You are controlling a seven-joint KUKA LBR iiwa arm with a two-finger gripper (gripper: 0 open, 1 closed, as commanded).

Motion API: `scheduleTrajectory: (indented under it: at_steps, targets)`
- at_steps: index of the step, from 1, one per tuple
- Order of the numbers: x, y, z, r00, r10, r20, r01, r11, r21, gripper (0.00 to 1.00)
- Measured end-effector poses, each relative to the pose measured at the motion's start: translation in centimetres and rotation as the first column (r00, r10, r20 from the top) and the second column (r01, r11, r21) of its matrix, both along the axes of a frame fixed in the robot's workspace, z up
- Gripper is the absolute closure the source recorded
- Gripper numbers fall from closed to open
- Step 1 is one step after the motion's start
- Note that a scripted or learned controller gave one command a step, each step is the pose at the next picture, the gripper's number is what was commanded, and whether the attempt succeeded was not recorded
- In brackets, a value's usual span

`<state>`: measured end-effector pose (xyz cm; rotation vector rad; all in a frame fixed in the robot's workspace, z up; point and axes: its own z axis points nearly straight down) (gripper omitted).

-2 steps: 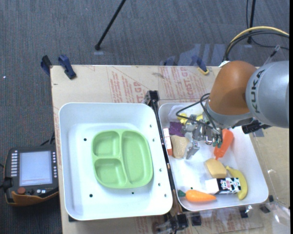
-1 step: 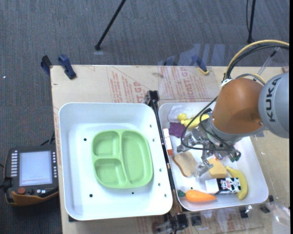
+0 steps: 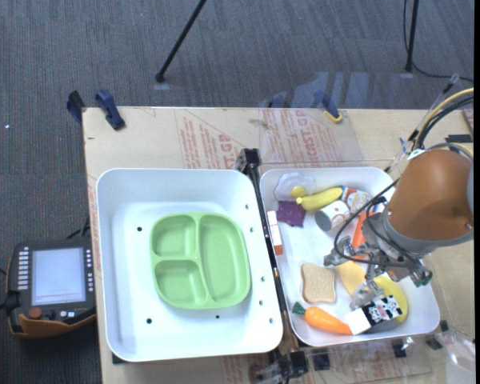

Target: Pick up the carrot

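Observation:
The carrot (image 3: 323, 318), orange with a green stub at its left end, lies at the front of the right bin (image 3: 429, 298), just below a slice of toast (image 3: 318, 283). My gripper (image 3: 366, 285) hangs from the orange-banded wrist over the bin's right half. It sits above a yellow cheese wedge (image 3: 351, 276), a short way up and to the right of the carrot. The carrot is apart from it, flat on the bin floor.
A black-and-white cow-print box (image 3: 382, 310) touches the carrot's right end. A banana (image 3: 320, 197), a purple piece (image 3: 290, 213) and a small can (image 3: 332, 215) lie at the bin's back. The left bin (image 3: 120, 214) holds a green divided plate (image 3: 200, 260).

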<state>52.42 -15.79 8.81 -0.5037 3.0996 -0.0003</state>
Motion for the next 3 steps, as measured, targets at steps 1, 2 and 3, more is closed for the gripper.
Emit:
scheduleTrajectory:
  at_steps: [1,2,3]
  targets:
    - [5.3,-3.4,1.5,0.998,-0.056,0.004,0.056,0.998,0.001,0.0]
    - [9.3,-5.0,0.0,0.991,0.132,0.003,-0.132,0.991,0.003,0.0]
    - [9.5,-4.8,1.1,0.992,0.126,0.01,-0.126,0.992,0.006,1.0]
